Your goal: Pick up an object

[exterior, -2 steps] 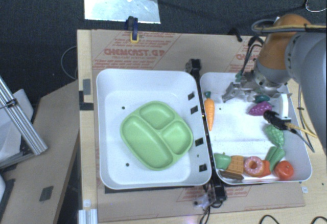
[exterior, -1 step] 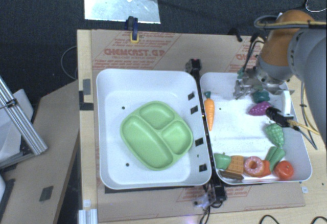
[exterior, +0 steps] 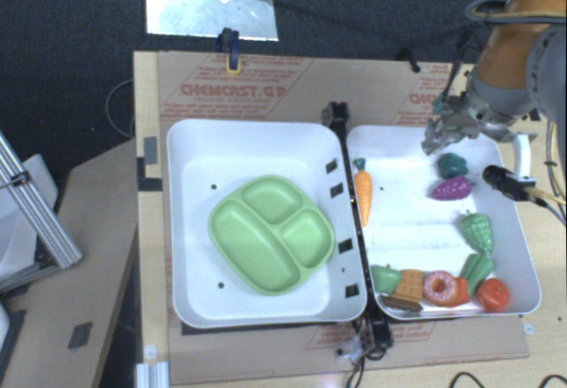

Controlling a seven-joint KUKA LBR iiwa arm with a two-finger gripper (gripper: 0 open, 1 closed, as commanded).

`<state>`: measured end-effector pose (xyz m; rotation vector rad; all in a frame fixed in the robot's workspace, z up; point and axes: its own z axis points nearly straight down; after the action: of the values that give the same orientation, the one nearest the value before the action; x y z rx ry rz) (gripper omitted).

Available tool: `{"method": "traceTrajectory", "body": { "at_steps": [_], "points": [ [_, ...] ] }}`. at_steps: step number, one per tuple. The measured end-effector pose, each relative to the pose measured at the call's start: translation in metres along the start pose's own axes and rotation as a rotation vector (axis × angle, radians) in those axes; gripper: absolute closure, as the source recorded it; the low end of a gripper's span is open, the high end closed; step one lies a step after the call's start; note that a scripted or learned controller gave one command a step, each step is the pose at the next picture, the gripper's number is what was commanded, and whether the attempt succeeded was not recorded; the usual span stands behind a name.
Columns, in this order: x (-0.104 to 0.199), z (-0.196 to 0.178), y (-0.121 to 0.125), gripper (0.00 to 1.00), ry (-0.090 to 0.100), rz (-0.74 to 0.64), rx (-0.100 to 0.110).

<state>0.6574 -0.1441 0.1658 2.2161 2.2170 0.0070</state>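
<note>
My gripper (exterior: 437, 136) hangs over the far edge of the right bin (exterior: 403, 227), with nothing seen in it. A dark teal toy (exterior: 452, 165) lies just right of and below it, a little apart. A purple bunch of grapes (exterior: 452, 190) sits just nearer than the teal toy. An orange carrot (exterior: 361, 191) rests against the bin's left wall. A green leafy vegetable (exterior: 477, 231) lies at the right side.
Along the right bin's near wall lie a green piece (exterior: 385, 275), a tan waffle (exterior: 407, 286), a pink donut (exterior: 440, 287), a green pepper (exterior: 477, 268) and a red tomato (exterior: 493, 292). The left bin (exterior: 204, 156) holds a green divided plate (exterior: 270, 234).
</note>
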Motion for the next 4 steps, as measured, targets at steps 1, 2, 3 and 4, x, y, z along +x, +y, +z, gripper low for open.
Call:
{"method": "traceTrajectory", "body": {
  "at_steps": [1, 2, 3, 4],
  "points": [
    [0.0, -0.055, 0.002, 1.0, 0.0, -0.004, 0.0],
    [0.039, -0.068, -0.03, 1.0, 0.003, -0.007, 0.007],
    [0.076, -0.074, -0.071, 1.0, 0.004, -0.007, 0.009],
    [0.119, -0.078, -0.106, 1.0, 0.004, -0.008, 0.01]
  ]
}}
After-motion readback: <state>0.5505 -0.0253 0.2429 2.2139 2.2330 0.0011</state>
